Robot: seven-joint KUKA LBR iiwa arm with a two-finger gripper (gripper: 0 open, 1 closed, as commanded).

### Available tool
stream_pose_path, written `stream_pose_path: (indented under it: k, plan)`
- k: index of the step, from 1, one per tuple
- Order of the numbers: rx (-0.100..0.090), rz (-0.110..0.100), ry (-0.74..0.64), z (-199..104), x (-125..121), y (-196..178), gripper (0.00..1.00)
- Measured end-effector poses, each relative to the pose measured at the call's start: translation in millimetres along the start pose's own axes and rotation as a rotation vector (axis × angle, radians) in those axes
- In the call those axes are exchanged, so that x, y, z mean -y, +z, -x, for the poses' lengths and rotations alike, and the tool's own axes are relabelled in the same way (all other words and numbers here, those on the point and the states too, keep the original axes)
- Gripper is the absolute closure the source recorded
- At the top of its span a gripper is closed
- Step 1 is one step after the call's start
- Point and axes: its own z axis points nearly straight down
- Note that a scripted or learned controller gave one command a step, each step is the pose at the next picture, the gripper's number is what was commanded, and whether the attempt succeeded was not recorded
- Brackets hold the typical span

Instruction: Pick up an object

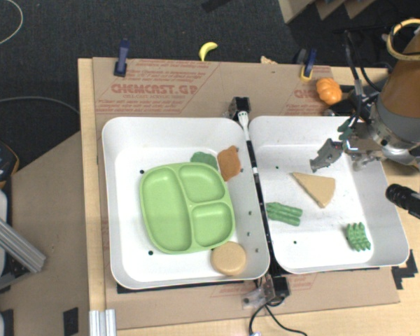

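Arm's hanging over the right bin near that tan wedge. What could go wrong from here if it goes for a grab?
1. The gripper sits up and to the side of the tan wedge, so a straight descent might land on bare bin floor.
2. The wedge lies flat and looks thin, so the fingers may slide over it.
3. The arm hangs close to the right bin's far wall; a small offset could clip that rim.

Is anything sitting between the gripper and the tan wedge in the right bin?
Nothing visible. The gripper hangs over the right bin, just up and to the right of the tan wedge, with bare white floor between them. The green pieces lie further toward the bin's near edge, off that path.
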Motion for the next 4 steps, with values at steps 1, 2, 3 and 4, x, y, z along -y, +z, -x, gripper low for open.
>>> stream_pose_path:
  k: [1, 2, 3, 4]
  plan:
    - [-0.004, -0.010, -0.006, -85.6, 45.1, 57.8, 0.00]
    - [0.000, 0.003, 0.001, -80.6, 41.8, 44.3, 1.00]
    - [-0.004, -0.005, -0.008, -152.6, 60.1, 55.6, 1.00]
    - [-0.003, 0.015, -0.006, -173.5, 62.2, -90.2, 1.00]
